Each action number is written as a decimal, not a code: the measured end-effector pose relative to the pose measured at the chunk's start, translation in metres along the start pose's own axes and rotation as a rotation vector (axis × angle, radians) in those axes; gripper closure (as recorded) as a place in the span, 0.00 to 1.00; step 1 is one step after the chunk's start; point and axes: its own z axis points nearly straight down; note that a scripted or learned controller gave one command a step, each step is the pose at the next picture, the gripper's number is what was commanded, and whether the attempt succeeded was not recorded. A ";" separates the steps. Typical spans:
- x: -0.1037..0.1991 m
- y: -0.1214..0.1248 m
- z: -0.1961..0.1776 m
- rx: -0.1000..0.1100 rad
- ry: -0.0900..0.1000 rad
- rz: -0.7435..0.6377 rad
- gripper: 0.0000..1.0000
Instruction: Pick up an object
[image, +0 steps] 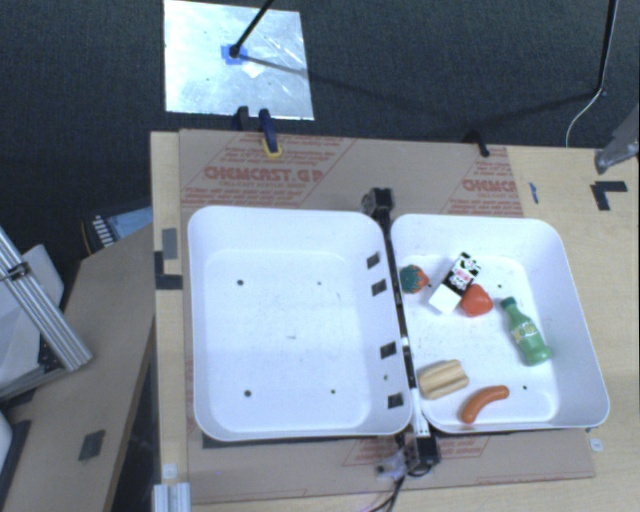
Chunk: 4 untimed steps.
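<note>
The grey metal tip at the view's edge, which I take for the pincer (620, 150), hangs beyond the far corner of the right-hand shallow white bin (575, 290). Whether it is wide or narrow I cannot tell, and nothing is seen held in it.

Nearest it, forward and inward, lies the green plastic bottle (525, 332) on its side, apart from the rest. Just past that is a tight cluster: a red rounded toy (477, 301), a small white block (443, 297) and a black-and-white patterned carton (462, 271). Farthest off are the tan bun (442, 378) and the orange sausage (484, 403).

The bottle looks the best choice, since it has free space on both sides. I would close across its narrow width, not along its length.
</note>
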 end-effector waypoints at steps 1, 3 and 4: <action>0.003 0.002 -0.001 0.013 0.003 -0.008 1.00; -0.069 0.117 0.014 0.016 0.002 -0.007 1.00; -0.068 0.114 0.013 0.018 0.004 -0.007 0.00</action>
